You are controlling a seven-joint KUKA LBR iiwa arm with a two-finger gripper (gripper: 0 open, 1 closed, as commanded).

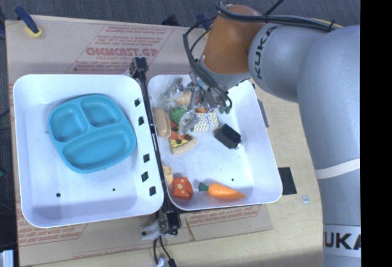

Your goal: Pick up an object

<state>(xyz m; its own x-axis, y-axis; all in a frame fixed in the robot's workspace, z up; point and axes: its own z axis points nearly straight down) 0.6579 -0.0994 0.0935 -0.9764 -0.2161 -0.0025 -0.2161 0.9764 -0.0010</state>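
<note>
While my gripper (205, 103) hangs in the right bin (260, 155) (can't tell its state, nothing seen held), the hot dog (162, 122) lies approx 8 o'clock, long axis 12-to-6.

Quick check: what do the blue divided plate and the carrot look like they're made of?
Blue divided plate: likely moulded plastic, smooth with a soft sheen and rounded compartment walls. Carrot: probably toy plastic or rubber; its orange is uniform and slightly glossy, with a green stub.
</note>
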